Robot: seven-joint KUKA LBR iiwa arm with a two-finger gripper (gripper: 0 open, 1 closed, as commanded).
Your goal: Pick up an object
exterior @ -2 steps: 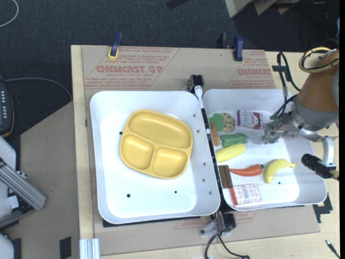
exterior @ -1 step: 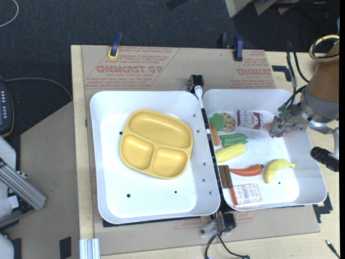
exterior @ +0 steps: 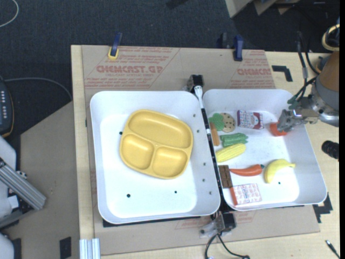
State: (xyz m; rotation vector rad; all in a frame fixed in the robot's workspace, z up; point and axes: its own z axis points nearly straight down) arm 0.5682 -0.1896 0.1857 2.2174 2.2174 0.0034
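— Where is the gripper (exterior: 287,121) now?
— At the right side of the right bin (exterior: 312,161), low over a small red object (exterior: 277,129). If its fingers are apart or together, I cannot tell.
— And the other bin?
— The left bin (exterior: 108,144) has a yellow divided plate (exterior: 156,143). A toy banana (exterior: 279,169) and toy corn (exterior: 230,152) lie in the right bin.

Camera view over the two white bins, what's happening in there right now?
A grey robot arm reaches in from the right, its hand low over the right bin, right at a small red item. Toy food lies in that bin: a banana, corn, a cookie. The left bin holds a yellow divided plate.
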